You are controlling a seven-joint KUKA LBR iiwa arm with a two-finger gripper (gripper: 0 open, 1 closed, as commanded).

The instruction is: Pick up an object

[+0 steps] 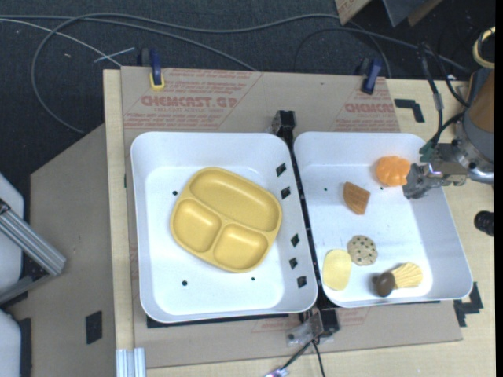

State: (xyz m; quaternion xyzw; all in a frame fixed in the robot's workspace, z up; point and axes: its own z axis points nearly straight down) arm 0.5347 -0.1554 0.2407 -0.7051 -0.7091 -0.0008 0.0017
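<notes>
1. The round orange soft object (392, 170) lay near the far right corner of the right white bin (450, 226), just beside the gripper (414, 184).
2. I could not tell how the gripper was set; nothing showed in its grasp.
3. This looked like the approach step, with the pick not yet made.
4. The next move called for centring over the orange object, then descending.
5. Elsewhere, a yellow divided plastic plate (226, 219) sat mid left bin (149, 210).

A robotics lab. Two white bins (149, 210) sit clamped (156, 75) to a board-topped counter (236, 100). Loose cables (71, 38) trail over dark carpet.
</notes>
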